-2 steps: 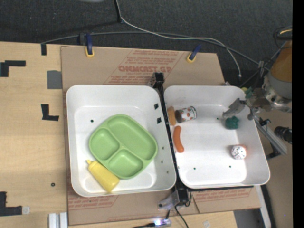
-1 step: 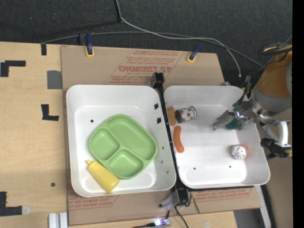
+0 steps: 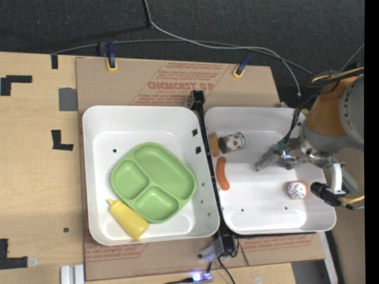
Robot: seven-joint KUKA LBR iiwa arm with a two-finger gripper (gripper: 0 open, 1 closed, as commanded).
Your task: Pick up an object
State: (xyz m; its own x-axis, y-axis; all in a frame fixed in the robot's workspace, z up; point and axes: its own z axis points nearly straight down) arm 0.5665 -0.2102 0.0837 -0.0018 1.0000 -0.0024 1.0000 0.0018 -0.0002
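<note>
The gripper (image 3: 267, 160) is hanging over the right bin (image 3: 254, 220), roughly at its middle and a little toward the far wall, with its fingers pointing toward the divider between the two bins. Whether it is open or closed cannot be told from this slant, and nothing is showing between its tips.

Going near to far within that bin: the small white ball with red spots (image 3: 296, 189) is sitting toward the near right corner, just beside the wrist and behind the fingers' line of reach. The orange sausage-shaped piece (image 3: 222, 174) is lying against the left wall, its long axis running near-to-far along that wall, so it is lying crosswise to the direction the gripper is facing. The small can (image 3: 233, 142) is lying on its side toward the far left corner, its axis running left-to-right.

Judging by the heading, the sausage piece and the can are lying ahead of the tips, both apart from them; the ball is the closest object but would be calling for a pull back toward the right wall.

In the left bin (image 3: 95, 123), a green divided plate (image 3: 154, 181) is filling the middle and a yellow bottle (image 3: 127, 218) is lying toward its near left corner.
</note>
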